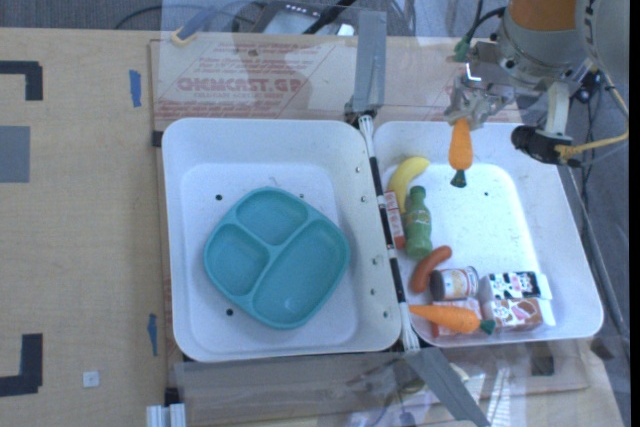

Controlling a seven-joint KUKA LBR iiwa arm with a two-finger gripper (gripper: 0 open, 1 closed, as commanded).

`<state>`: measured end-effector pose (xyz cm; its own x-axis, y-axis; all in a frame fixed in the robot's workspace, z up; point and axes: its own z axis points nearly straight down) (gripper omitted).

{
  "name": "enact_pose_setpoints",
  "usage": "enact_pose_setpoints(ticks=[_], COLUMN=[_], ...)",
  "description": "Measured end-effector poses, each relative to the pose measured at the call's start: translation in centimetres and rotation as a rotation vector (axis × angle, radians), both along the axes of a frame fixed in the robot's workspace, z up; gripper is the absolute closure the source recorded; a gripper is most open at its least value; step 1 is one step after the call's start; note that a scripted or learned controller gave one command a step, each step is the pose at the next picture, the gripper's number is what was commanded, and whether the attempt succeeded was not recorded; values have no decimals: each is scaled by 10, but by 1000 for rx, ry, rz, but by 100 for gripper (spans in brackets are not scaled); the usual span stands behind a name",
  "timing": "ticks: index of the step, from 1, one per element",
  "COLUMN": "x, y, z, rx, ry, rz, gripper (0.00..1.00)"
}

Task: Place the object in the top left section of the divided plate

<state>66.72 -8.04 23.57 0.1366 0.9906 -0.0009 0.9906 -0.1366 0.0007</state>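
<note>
Wooden bench [80, 245] carries two white bins [190, 315].

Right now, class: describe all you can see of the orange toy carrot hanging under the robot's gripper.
The orange toy carrot is smooth, plastic-looking and tapered, with a small dark green tip at its lower end. It hangs nearly upright, its top between the fingers of the gripper, which is the sole thing touching it. It is lifted above the back of the right white bin, just right of the yellow banana.
</note>
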Motion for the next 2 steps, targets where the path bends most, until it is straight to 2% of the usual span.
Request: enact_pose_setpoints(ticks=[1, 2], x=[-19, -74], y=[75, 168], z=[176, 112], rx=[0, 1], ry=[-2, 3], rz=[81, 24], gripper=[100, 100])
